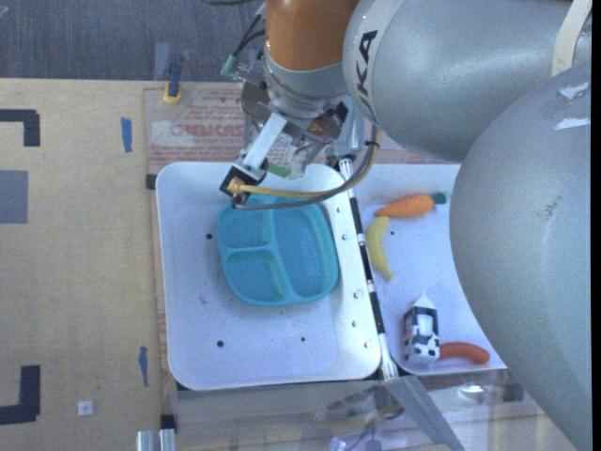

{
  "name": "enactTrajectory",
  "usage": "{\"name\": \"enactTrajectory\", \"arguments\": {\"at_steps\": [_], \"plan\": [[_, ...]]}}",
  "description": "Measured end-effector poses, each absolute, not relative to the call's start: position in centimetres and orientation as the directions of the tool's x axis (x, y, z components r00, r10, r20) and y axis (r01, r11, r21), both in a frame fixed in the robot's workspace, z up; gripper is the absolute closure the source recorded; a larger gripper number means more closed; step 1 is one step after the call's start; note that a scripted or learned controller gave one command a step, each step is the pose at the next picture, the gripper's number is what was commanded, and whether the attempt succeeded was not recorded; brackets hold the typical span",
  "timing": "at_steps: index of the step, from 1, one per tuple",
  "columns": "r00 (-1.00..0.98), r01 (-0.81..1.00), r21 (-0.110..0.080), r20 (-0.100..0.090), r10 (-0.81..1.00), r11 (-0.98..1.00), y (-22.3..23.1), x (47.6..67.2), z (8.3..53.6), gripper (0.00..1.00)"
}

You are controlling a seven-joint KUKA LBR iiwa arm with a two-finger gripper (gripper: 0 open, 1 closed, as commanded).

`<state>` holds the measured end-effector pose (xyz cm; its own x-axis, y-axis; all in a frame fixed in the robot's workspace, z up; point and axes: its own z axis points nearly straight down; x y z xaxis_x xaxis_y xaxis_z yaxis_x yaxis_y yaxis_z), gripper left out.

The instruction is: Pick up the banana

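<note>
Plainly, we see the banana [378, 247], yellow and gently curved, lying just right of the blue plate [279, 256]; the tool [296, 155] hangs beyond that plate's far edge, open or closed we cannot tell.

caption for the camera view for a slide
Gripper at the left bin's far edge, by the blue tray; banana lies in the right bin near a carrot.

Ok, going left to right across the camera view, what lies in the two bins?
blue divided plate → banana → black-and-white cow toy → orange-red toy vegetable
</note>
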<state>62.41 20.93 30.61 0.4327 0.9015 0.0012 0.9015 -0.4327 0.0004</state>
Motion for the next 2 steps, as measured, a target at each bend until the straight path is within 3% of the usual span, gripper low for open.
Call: {"name": "enactTrajectory", "arguments": {"at_steps": [1,2], "plan": [[0.433,0.901,0.0,0.002,0.901,-0.433,20.9,62.5,31.6,1.0],[0.195,0.981,0.001,0.0,0.981,-0.195,22.9,66.3,30.2,1.0]]}}
